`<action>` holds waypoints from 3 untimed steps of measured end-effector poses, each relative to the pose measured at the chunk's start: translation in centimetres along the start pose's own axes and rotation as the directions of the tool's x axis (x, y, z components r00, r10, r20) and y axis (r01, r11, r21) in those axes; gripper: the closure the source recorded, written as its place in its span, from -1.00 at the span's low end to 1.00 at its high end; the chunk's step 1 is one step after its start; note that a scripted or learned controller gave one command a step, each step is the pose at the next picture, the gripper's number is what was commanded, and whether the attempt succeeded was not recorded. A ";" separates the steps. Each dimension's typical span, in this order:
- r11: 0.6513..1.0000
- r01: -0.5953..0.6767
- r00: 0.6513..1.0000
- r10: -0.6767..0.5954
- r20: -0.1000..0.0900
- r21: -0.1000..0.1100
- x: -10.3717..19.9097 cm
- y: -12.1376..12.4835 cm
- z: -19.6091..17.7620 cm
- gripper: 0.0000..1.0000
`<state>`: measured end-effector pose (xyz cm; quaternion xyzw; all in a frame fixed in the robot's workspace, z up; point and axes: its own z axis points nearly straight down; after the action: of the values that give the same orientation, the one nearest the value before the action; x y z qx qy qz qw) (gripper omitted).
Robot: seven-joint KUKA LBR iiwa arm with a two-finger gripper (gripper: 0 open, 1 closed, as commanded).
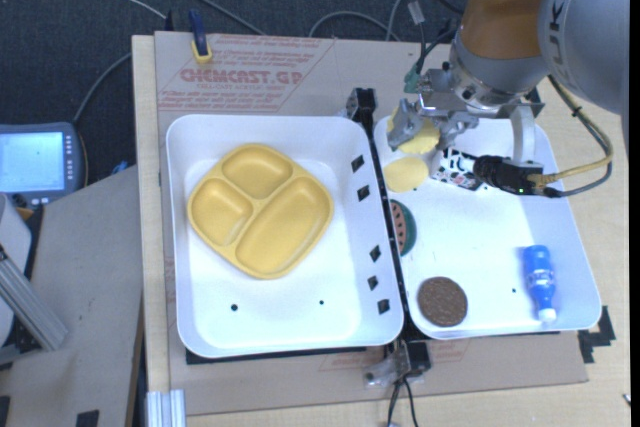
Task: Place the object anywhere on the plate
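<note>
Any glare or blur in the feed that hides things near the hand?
Camera view: even lighting, no hard glare on the white bins; soft shadows only. The plate, brown disc and blue bottle are sharp. The hand is slightly soft and cluttered with cables, over a pale yellow object.

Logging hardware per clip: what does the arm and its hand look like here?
The arm is grey with a large orange band above the wrist. Black and yellowish cables loop around it. The hand is a metallic grey assembly with small dark parts.
</note>
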<state>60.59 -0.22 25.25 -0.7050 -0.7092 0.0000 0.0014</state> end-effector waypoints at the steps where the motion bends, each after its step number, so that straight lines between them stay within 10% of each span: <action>1: 1.000 0.001 1.000 -0.001 -0.001 0.003 5.8 -0.5 1.7 1.00; 3: 1.000 -0.003 1.000 0.003 0.001 -0.003 13.4 1.1 2.5 1.00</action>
<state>61.63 13.16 22.78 -0.7061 -0.7081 -0.0005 0.0001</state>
